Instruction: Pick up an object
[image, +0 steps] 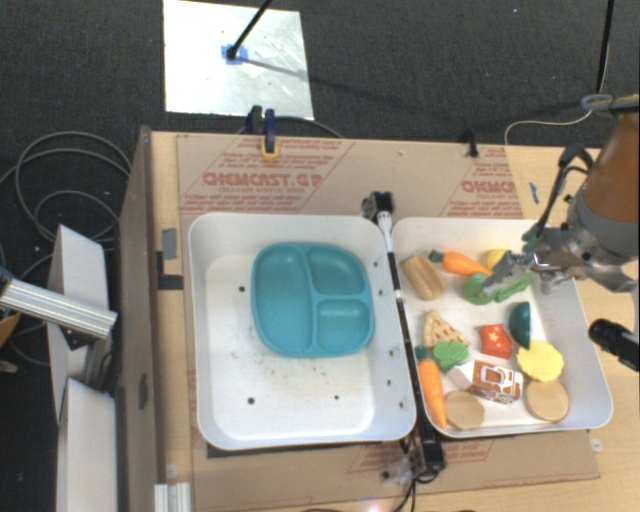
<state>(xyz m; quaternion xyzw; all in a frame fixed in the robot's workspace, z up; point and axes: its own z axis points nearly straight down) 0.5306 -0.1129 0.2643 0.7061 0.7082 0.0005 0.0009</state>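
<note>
Bench (300, 165) of brown board spans the view and bears 2 shallow white bins side by side. Next in size, the left bin (225, 400) holds a teal divided plate (311, 300) with 3 compartments, lying flat near its middle. The right bin (590, 385) is crowded with toy food. The grey arm (612, 200) reaches in from the right, and its gripper (508, 270) hangs low over the upper part of the right bin, right at a green toy vegetable (497, 288); whether the fingers are wide, narrow or closed on it cannot be told from this angle.

Among the toys, an orange carrot (431, 392) lies along the bin's left wall, with a tan bread piece (422, 277) further up that wall. 2 round tan cookies (463, 409) sit near the front edge, 1 at the left and 1 toward the right. A yellow ruffled piece (540, 361) lies just above the right cookie. A pizza slice (441, 328) and a green broccoli (450, 353) touch each other near the centre. A small carton (496, 381) sits between the cookies, a red block (495, 340) above it, a dark green piece (520, 323) beside that. A smaller carrot (461, 264) lies near the gripper.
</note>
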